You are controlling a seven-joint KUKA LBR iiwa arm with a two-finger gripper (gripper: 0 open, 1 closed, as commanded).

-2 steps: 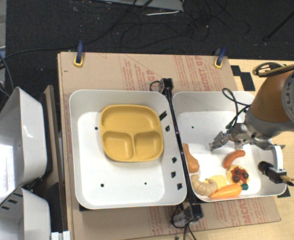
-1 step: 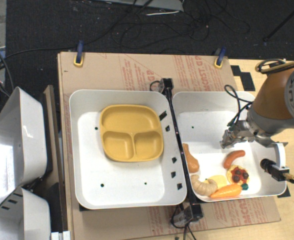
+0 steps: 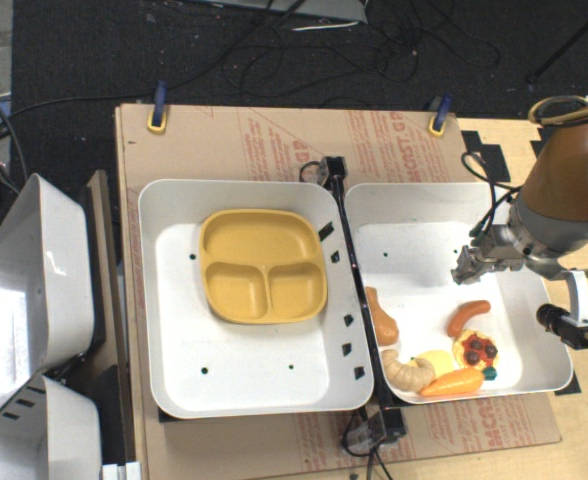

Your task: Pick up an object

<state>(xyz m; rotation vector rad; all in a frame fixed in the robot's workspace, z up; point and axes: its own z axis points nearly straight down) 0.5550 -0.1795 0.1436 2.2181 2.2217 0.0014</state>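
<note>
1. Two white bins side by side: left bin (image 3: 174, 368) with a yellow divided plate (image 3: 264, 265), right bin (image 3: 414, 208) with toy food.
2. Gripper (image 3: 471, 267) over the right bin's middle (finger state impossible to tell).
3. Just below it, apart: red sausage (image 3: 469, 316).
4. Along the near edge: carrot (image 3: 454, 382), tart with berries (image 3: 476, 349), ginger-like root (image 3: 410, 370); orange piece (image 3: 381, 316) by the divider.

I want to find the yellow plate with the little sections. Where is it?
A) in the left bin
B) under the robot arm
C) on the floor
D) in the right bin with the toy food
A: the yellow plate lies alone in the left bin, while the toy food sits in the right bin.
</note>
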